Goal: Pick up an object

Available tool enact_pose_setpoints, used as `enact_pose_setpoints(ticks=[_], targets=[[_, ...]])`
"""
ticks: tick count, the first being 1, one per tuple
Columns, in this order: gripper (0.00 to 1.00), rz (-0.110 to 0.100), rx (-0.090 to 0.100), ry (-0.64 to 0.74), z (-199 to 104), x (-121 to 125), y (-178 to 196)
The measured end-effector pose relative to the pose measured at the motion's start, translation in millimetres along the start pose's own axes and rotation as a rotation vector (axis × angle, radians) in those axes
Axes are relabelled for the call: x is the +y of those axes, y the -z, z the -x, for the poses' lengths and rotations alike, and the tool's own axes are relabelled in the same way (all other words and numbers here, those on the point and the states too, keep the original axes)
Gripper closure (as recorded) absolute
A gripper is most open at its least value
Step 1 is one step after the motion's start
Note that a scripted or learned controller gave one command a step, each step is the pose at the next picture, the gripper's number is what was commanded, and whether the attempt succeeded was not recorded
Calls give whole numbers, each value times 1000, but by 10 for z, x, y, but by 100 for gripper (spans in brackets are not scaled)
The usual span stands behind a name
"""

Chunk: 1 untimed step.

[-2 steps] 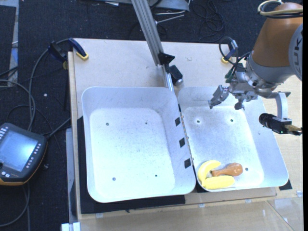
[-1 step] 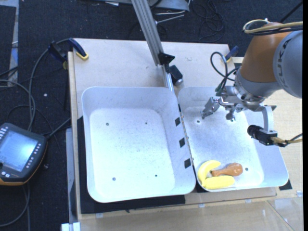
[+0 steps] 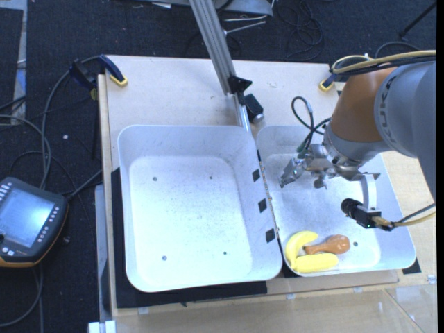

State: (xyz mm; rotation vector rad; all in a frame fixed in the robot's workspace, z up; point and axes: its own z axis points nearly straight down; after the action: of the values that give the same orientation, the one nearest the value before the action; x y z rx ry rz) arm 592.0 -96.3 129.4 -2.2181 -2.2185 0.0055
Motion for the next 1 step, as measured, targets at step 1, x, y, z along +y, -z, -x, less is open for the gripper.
enact_pose_setpoints(ticks=[1], targets=[[100,6,-1,0,4,15,132]])
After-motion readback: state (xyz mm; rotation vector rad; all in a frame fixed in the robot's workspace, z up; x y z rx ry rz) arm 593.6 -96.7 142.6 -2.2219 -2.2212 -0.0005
